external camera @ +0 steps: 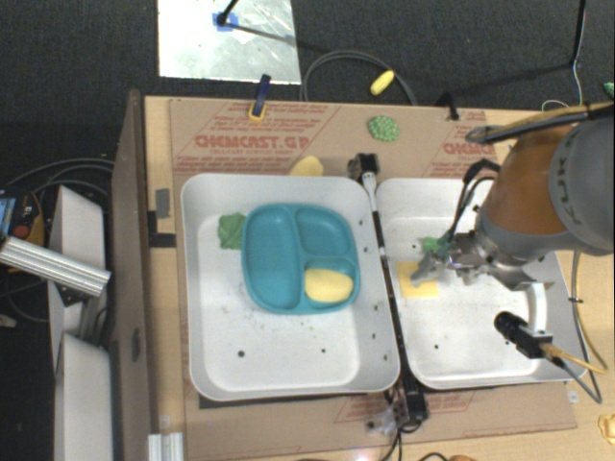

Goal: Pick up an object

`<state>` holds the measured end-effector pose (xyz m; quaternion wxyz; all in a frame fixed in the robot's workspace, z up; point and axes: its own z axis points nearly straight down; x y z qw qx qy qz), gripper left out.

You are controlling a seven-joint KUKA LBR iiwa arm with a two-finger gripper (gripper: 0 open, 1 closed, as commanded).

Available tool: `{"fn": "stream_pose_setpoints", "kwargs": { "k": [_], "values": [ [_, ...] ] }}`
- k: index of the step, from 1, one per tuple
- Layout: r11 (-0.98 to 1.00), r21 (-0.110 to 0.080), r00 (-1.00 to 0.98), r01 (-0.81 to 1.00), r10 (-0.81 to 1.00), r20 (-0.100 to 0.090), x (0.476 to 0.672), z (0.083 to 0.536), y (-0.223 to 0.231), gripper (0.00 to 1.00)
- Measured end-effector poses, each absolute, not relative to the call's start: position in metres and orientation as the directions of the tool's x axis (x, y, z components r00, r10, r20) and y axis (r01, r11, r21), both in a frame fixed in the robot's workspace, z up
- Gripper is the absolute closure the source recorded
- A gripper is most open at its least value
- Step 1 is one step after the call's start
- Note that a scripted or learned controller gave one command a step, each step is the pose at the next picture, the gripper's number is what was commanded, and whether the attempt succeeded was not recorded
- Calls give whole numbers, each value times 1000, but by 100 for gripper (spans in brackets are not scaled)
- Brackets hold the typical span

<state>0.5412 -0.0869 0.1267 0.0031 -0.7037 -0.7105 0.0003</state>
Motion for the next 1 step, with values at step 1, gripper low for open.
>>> {"fn": "stream_pose_setpoints", "kwargs": {
  "k": [1],
  "values": [
    [5, 8, -5, 1000, 1000, -3, 614, 86, -128, 0]
  ]
}}
